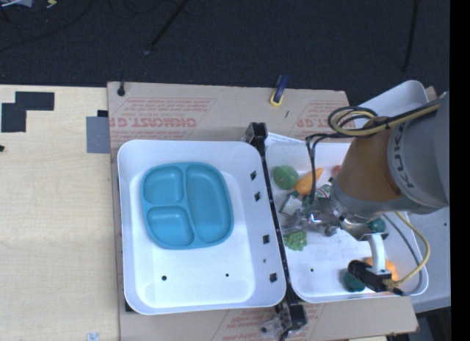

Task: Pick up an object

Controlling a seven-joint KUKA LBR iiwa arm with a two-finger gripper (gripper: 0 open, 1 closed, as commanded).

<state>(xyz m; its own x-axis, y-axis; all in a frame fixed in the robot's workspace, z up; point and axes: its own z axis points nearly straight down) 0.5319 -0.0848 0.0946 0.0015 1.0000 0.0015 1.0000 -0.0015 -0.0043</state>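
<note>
Claw (305, 218) low in right bin (323, 288) amid green broccoli-like toy (296, 240), green ball (285, 177); grip state unclear; crowding risks a glancing miss.

The arm (382, 170) covers much of the right bin (323, 288), hiding whatever lies beneath it. The hand (305, 218) is too blurred to make out its fingers. Small items near the teal object (355, 281) are indistinct.
</note>
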